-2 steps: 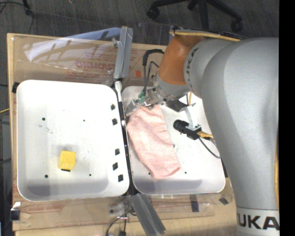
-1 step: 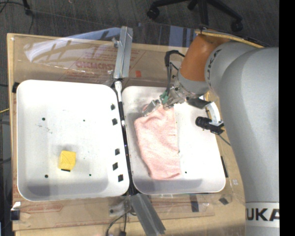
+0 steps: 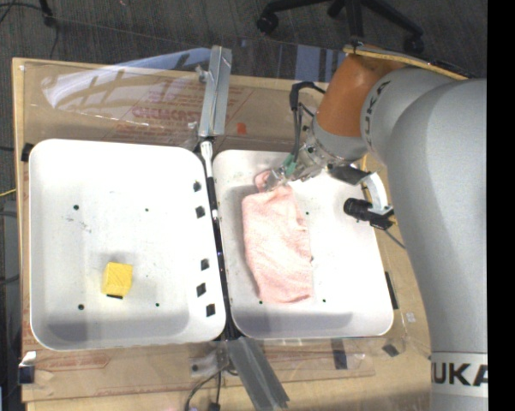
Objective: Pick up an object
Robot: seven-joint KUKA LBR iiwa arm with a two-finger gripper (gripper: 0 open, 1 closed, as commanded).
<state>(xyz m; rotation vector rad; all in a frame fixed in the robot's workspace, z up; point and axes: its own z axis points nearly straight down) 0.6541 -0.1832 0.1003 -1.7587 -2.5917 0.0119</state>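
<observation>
**Gripper at the top edge of a limp pink cloth**

The gripper (image 3: pixel 284 173) sits low in the right bin (image 3: pixel 360 311), at the upper end of the pink cloth (image 3: pixel 277 245), and a bunched bit of the fabric appears pinched at its tip; whether that pinch is firm cannot be told from this slanted view. The cloth trails down the bin floor from there, rumpled and flat. It looks light, soft and wholly without stiffness, so it should drape and stretch under a lift rather than rise as one piece. A fold or gathered edge is the likeliest place for a sure hold. Well apart, a small yellow block (image 3: pixel 117 279) lies in the left bin (image 3: pixel 51 229).
</observation>
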